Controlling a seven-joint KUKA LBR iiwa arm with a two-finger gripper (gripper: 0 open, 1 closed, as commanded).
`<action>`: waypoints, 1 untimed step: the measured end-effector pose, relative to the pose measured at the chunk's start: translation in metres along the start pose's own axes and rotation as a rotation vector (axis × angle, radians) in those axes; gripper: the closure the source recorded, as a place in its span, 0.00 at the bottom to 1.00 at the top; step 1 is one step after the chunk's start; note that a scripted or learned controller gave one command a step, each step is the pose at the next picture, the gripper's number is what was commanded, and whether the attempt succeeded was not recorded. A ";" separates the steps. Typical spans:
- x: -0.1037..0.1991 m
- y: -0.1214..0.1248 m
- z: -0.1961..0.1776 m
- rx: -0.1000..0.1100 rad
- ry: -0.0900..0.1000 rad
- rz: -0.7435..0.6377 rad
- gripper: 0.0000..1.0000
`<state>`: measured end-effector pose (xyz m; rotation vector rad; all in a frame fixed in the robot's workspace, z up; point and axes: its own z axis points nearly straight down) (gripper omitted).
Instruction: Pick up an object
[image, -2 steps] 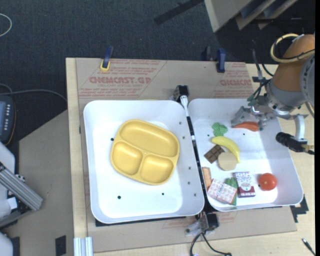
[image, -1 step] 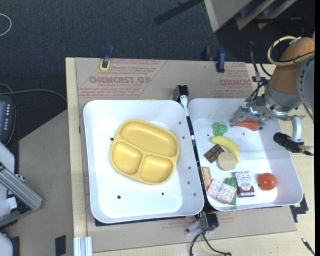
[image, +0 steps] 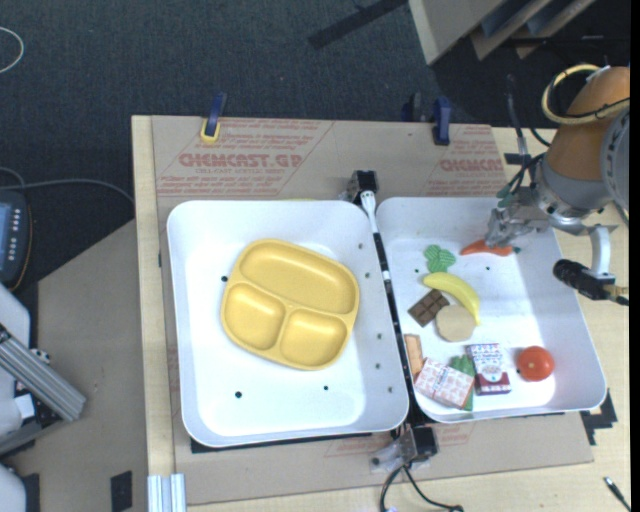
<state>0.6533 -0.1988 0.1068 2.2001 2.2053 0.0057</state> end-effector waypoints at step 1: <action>-0.003 0.000 -0.044 0.015 0.014 0.002 1.00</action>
